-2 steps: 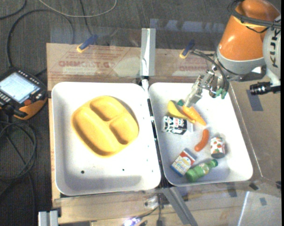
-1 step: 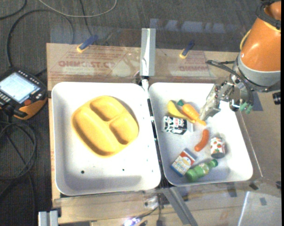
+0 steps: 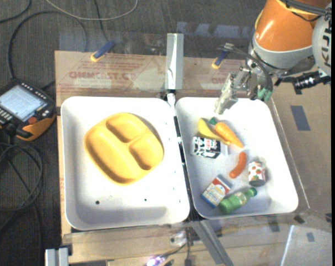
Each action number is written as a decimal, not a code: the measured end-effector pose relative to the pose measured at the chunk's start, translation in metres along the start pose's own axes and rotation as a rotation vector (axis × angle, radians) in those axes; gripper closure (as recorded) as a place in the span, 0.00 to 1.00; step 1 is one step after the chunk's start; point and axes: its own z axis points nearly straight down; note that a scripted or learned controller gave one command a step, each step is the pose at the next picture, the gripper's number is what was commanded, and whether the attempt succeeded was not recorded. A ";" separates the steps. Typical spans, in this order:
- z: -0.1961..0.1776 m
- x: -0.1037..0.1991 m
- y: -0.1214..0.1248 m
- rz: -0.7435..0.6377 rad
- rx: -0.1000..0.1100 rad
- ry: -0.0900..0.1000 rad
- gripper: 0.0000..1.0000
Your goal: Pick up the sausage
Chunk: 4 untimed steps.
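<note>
The sausage (image 3: 238,165), a short orange-red link, lies in the right bin (image 3: 278,143) between the black-and-white carton and a small strawberry-printed box. My gripper (image 3: 225,101) hangs over the bin's far edge, above and to the left of the sausage, well apart from it. Its fingers (image 3: 229,93) point down toward the carrot and nothing sits between them.
Around the sausage lie a carrot (image 3: 227,132), a yellow piece (image 3: 206,128), a black-and-white milk carton (image 3: 206,147), a strawberry box (image 3: 257,172), a juice carton (image 3: 216,192) and a green bottle (image 3: 237,200). The left bin (image 3: 79,204) holds a yellow divided plate (image 3: 124,146).
</note>
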 end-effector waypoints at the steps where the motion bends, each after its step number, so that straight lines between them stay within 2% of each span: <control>1: -0.037 0.000 -0.081 -0.034 0.001 -0.002 1.00; 2: -0.043 -0.036 0.003 -0.096 -0.002 -0.002 1.00; 3: 0.048 0.017 0.044 -0.052 -0.003 0.001 1.00; 4: 0.008 -0.015 0.018 -0.113 0.001 -0.002 1.00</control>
